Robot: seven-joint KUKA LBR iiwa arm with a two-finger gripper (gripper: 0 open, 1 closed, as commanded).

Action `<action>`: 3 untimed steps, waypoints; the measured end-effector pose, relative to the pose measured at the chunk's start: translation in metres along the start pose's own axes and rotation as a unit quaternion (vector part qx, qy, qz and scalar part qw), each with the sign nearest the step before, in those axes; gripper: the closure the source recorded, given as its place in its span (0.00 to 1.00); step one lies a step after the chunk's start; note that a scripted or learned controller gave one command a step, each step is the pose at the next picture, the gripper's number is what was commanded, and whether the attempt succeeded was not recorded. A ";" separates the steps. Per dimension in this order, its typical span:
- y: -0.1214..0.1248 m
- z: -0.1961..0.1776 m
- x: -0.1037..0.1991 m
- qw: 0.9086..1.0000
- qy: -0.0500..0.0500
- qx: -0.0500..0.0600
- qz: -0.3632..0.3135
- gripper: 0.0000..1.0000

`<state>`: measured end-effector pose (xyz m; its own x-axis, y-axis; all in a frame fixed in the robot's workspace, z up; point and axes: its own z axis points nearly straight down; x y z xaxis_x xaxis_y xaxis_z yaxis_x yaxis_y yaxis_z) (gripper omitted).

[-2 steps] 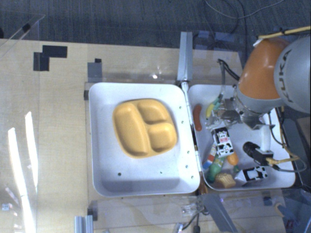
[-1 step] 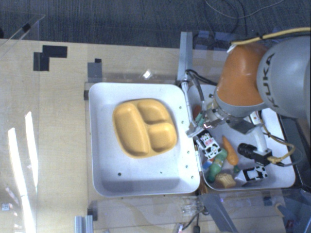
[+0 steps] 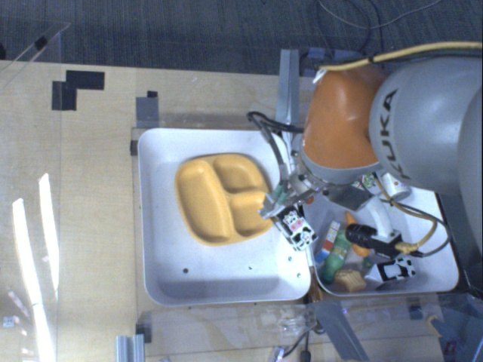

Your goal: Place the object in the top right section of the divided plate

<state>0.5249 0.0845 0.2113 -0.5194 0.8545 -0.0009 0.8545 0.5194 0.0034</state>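
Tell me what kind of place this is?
Likely a robotics lab: a KUKA arm over two white bins, a yellow divided plate, loose cables on grey carpet.

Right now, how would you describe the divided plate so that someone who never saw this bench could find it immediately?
Look at the left white bin of the two on the bench. The divided plate lies in its upper middle part, just left of the gripper. It is the yellow, rounded dish with three compartments, unlike the small mixed items in the right bin.

The pale wooden bench [image 3: 75, 202] bears two white bins [image 3: 151, 225] side by side.
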 end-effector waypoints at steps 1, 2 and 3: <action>-0.017 -0.040 0.011 1.000 0.000 0.000 -0.018 1.00; -0.017 -0.040 0.010 1.000 0.000 0.000 -0.017 0.00; -0.015 -0.049 0.009 1.000 -0.001 -0.001 -0.017 1.00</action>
<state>0.5076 0.0841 0.2601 -0.5487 0.8360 -0.0029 0.8360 0.5487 0.0060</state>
